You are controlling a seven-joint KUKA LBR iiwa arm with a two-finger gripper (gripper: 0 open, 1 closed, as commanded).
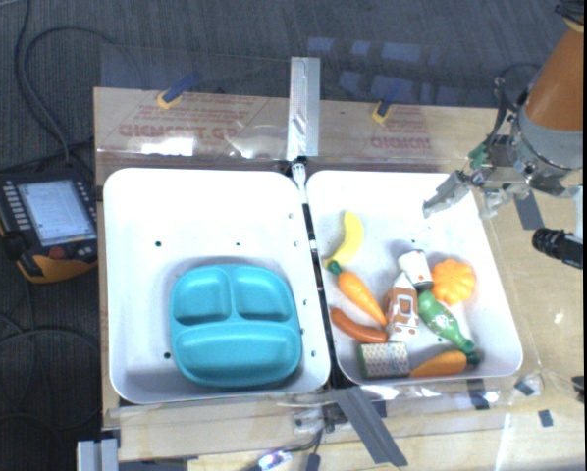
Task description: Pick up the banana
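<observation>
The yellow banana (348, 237) lies in the right bin (392, 194), near its left wall and toward the back, curving down to an orange carrot (360, 295). My gripper (464, 200) hovers over the bin's back right corner, well to the right of the banana and higher than it. Its fingers stand open, with nothing between them. One finger (443, 197) points left toward the bin's middle.
A white bottle (412, 264), an orange pumpkin (453, 281), a green bottle (445, 322), a small carton (401, 312), a red sausage (357, 327), a grey grater (384, 358) and a second carrot (441, 364) crowd the right bin's front. A blue divided plate (237, 322) sits in the left bin (176, 214).
</observation>
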